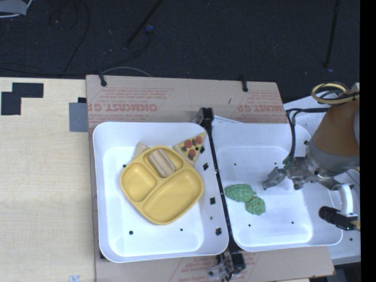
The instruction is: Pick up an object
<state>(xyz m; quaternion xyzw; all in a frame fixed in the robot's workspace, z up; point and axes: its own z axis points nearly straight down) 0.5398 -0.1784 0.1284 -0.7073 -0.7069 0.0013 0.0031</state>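
Note:
Two green knobbly toy pieces [245, 197] lie together on the floor of the right bin [276, 234], near its left wall. My gripper [285, 181] hangs just right of and slightly above them, over the middle of the right bin. Its grey fingers [272, 180] are spread apart with nothing between them, and they do not touch the green pieces. The grey arm with its orange band [338, 128] comes in from the right edge.
The left bin [111, 228] holds a yellow divided plate [170, 200] with a tan bun-like toy [161, 161] in one compartment. A toy pizza slice [192, 146] lies beside the plate, near the black divider [214, 175] between the bins. Cables hang beside the arm.

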